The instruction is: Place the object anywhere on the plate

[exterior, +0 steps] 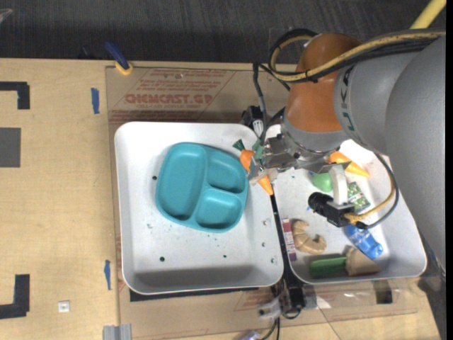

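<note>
A teal plate (202, 185) with three compartments lies in the left white bin (141, 253), toward its upper middle. The gripper (256, 168) hangs over the wall between the two bins, just off the plate's right rim. Small orange bits (245, 159) show at its tip, and I cannot tell whether they are part of it or something it carries. The arm's orange band and grey body cover the upper part of the right bin.
The right bin (414, 261) holds several loose things: a green piece (322, 181), a white and green packet (352, 192), a blue bottle (366, 244), a tan lump (311, 237), and a green cylinder (328, 265). Cables loop above the wrist.
</note>
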Controlling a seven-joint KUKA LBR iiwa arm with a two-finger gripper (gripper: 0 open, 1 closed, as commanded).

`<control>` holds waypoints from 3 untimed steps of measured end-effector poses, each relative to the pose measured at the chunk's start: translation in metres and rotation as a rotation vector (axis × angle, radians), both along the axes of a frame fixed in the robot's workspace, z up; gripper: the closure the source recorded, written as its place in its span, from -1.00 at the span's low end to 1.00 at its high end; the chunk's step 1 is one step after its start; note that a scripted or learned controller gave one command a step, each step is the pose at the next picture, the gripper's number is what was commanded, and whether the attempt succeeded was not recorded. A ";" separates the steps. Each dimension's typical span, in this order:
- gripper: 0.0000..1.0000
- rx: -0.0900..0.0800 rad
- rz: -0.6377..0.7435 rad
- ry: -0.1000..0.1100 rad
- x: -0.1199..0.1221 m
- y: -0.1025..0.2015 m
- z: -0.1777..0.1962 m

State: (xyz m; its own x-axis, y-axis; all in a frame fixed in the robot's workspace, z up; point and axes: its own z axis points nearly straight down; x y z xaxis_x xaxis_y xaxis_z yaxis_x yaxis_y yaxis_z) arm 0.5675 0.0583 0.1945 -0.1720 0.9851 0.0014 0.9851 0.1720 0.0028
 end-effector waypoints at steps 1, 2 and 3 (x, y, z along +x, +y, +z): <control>1.00 -0.002 -0.350 0.001 0.033 0.057 0.033; -1.00 -0.003 -0.351 0.002 0.032 0.057 0.033; -1.00 -0.006 -0.904 0.009 0.037 0.059 -0.016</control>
